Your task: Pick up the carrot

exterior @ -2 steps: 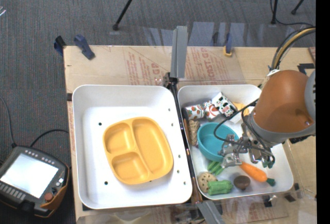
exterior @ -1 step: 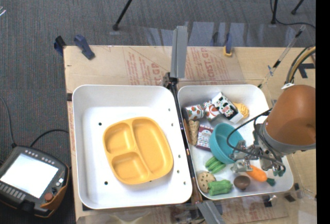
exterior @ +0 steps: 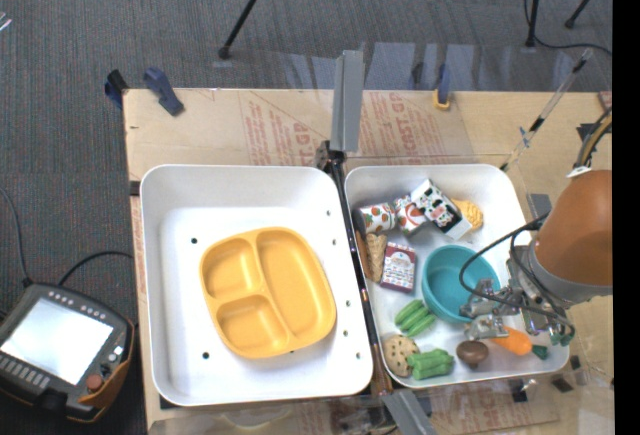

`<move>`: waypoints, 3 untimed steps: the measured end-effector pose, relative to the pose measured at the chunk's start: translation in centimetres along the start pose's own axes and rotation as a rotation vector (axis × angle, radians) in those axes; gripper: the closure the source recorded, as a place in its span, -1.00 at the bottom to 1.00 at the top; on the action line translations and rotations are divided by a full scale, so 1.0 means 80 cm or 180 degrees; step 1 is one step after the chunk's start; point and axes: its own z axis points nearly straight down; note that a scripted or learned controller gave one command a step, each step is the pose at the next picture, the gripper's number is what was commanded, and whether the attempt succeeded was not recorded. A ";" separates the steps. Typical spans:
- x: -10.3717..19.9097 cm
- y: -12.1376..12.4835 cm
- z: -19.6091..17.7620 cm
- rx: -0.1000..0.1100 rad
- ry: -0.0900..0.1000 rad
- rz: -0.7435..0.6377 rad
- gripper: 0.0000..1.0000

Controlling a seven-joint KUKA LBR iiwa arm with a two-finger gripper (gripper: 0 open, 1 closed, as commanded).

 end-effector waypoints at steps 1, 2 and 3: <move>-0.024 -0.029 -0.014 -0.0011 0.0039 0.0131 -1.00; 0.002 0.009 0.001 0.0002 0.0016 0.0459 -1.00; 0.005 0.051 -0.007 -0.0006 0.0040 0.0585 -1.00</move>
